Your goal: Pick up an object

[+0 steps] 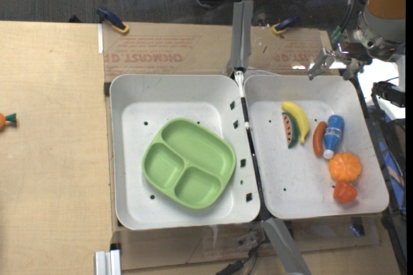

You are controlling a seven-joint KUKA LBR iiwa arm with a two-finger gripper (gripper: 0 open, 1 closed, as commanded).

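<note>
Hovering end effector (334, 64) above right bin's (271, 203) far rim

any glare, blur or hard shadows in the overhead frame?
Camera view: lighting even, shadows soft; both bins' white floors are bright but toys stay readable. The green plate, banana and bottle are sharp. The gripper at the upper right looks slightly soft, and a bright patch sits beside it at the frame edge.

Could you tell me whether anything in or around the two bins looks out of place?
One thing does: a small orange toy lies alone on the bench at the far left edge, well outside both bins. The other toys sit together in the right bin, and the green plate lies flat in the left bin.
</note>
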